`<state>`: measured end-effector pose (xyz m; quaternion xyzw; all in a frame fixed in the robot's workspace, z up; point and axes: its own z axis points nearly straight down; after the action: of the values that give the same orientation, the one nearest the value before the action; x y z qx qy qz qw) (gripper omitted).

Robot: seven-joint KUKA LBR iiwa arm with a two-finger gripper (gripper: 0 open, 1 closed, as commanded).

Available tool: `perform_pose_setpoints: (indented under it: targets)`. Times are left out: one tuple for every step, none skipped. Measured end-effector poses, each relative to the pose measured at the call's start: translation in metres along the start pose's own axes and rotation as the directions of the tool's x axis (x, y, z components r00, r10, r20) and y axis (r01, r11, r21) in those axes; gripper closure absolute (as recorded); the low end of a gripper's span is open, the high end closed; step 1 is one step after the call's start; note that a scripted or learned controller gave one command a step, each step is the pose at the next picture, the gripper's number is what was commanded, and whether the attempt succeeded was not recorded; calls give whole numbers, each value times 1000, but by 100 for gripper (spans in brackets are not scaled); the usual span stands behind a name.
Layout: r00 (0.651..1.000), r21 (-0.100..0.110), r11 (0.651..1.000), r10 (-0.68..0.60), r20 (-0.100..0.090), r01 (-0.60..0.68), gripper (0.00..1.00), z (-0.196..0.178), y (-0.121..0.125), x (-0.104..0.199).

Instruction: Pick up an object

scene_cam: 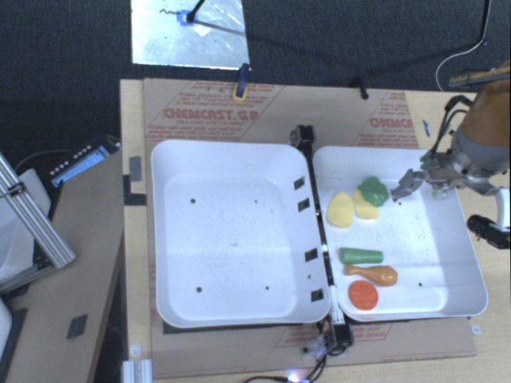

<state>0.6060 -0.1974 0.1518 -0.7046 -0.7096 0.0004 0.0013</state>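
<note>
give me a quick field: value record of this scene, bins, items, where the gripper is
bins: two shallow white bins side by side, left bin and right bin
items in right bin: yellow piece, second yellow piece with a green piece on it, green cylinder, orange drumstick shape, red disc
gripper: over the right bin's upper part, just right of the green piece
held: nothing visible between the fingers
arm: enters from the right
</note>
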Motion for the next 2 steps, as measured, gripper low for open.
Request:
perform_pose_setpoints:
  targets:
    - [1000,-6,1000,-3,2,3,0,70,65,38]
    - [1000,-9,1000,-1,4,1,100,55,64,34]
